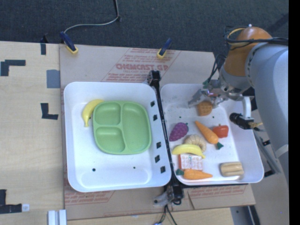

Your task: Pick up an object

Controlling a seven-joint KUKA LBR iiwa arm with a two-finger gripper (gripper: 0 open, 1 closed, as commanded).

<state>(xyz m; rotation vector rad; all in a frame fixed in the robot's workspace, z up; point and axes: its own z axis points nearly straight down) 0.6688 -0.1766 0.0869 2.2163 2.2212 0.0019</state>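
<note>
Table [28, 125]: big and tan, with a brown cardboard sheet [136, 64] under two white bins.
Arm [269, 74]: grey with an orange band, coming in from the right and bending down over the right bin.
Left bin [75, 168]: holds a green plate [123, 128] with three parts. A yellow banana [88, 110] lies just beside the plate, touching its left edge.
Right bin [248, 158]: full of toy food, all lying on the bin floor.
Claw [208, 96]: low over the top part of the right bin, right above a small brown bun [205, 108]. I cannot tell if it is wide or narrow, because it looks too dark and small. Nothing looks lifted by it.
Toy food: a purple bunch of grapes [178, 131], an orange carrot [206, 131], a red pepper [221, 131], a second banana [187, 149], a tan roll [195, 141], a small red and white box [190, 162], another carrot [197, 174] and a tan block [231, 168].
How far along: I think the arm has reached a thing to grab, the bun. The grab and the lift are not yet done.
</note>
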